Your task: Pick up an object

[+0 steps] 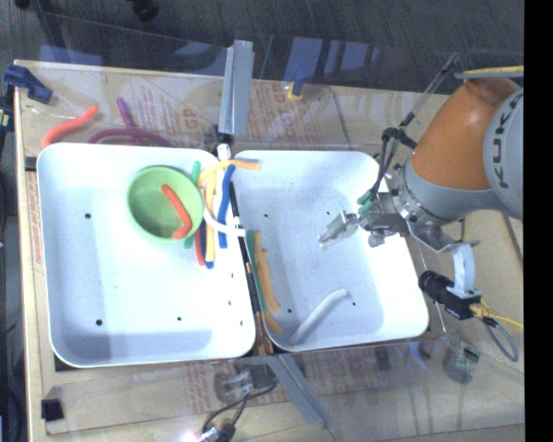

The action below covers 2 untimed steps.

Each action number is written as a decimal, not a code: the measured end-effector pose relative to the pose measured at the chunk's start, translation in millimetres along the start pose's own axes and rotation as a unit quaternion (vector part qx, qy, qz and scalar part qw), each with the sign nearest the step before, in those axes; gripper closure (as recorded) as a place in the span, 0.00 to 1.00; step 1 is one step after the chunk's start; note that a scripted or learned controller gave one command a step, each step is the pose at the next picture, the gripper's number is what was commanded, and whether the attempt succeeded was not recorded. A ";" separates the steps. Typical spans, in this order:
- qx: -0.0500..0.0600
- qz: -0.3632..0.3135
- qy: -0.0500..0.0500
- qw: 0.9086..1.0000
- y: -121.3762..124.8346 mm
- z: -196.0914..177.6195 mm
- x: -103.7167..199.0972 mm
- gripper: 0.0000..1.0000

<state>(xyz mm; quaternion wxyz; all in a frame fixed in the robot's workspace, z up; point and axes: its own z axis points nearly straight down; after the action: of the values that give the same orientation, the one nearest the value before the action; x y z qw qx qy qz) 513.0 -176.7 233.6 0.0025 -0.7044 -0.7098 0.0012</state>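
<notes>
My gripper (336, 228) hangs over the middle of the right bin (387, 168), open, with nothing between its fingers. A grey curved tube (321, 313) lies near that bin's front edge, below and slightly left of the gripper. An orange stick (268, 284) rests along the right bin's left wall. In the left bin (92, 274) a green bowl (157, 212) sits at the back right with a red stick (177, 206) in it. A bundle of coloured sticks (217, 205) lies over the divider between the bins.
The arm's orange band (456, 136) and grey wrist overhang the right bin's right side. Red and purple cords (111, 134) lie on the bench behind the left bin. A metal post (235, 86) stands behind the divider.
</notes>
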 end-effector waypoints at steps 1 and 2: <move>-0.002 0.132 -0.001 0.991 60.8 -6.3 29.2 0.00; -0.003 0.149 0.000 0.989 87.2 -126.3 -17.9 0.00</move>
<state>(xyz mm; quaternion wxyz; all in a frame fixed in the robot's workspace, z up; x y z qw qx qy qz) 601.1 -194.2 359.4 0.0002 -0.8025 -0.5966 -0.0001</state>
